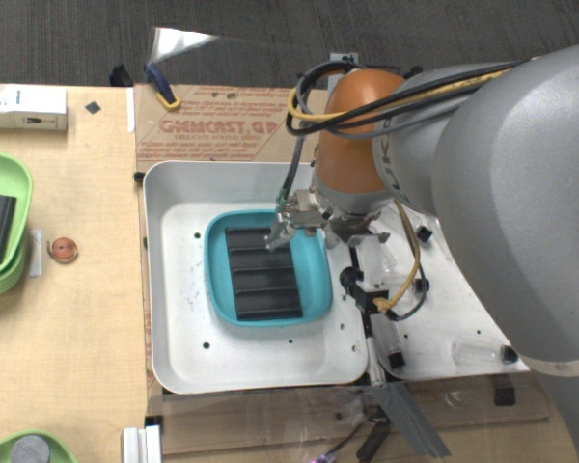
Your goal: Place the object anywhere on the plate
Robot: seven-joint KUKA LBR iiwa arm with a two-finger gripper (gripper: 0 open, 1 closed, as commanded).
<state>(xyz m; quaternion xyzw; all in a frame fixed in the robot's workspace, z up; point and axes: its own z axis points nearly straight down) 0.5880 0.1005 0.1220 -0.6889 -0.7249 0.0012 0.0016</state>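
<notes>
A teal plate (314, 276) with rounded corners lies in the left white bin (174, 287). On it rests a dark ridged rectangular object (262, 274), lying flat and covering most of the plate's middle. My gripper (282, 228) hangs under the orange wrist band (352, 133), over the plate's far right corner, just above the far end of the dark object. The wrist hides part of the plate's far rim.
The right bin (444, 307) is largely covered by the grey arm and its cables; a small clear item (478, 353) lies near its front. A green tray (2, 225) and an orange disc (64, 250) sit on the wooden bench at left. Cardboard (212, 123) lies behind the bins.
</notes>
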